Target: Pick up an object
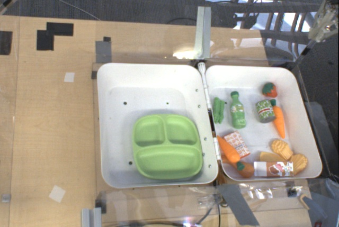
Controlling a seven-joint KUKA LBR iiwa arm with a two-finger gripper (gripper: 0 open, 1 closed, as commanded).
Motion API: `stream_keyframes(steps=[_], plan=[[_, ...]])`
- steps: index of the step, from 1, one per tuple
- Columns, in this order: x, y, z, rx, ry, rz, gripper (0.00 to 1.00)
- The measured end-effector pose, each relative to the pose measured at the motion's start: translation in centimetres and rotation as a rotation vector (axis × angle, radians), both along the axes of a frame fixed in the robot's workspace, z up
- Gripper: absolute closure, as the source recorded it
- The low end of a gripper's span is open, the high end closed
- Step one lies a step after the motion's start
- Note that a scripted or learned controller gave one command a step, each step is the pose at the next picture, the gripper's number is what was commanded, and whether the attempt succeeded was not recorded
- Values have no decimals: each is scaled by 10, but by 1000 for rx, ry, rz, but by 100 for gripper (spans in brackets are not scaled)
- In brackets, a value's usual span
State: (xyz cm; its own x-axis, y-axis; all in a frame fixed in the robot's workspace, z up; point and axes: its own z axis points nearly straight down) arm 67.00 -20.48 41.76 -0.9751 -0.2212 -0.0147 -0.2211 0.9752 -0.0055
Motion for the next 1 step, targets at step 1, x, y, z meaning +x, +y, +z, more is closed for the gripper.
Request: stream_keyframes(steps=[1], plan=[[0,0,1,1,3,-14,100]])
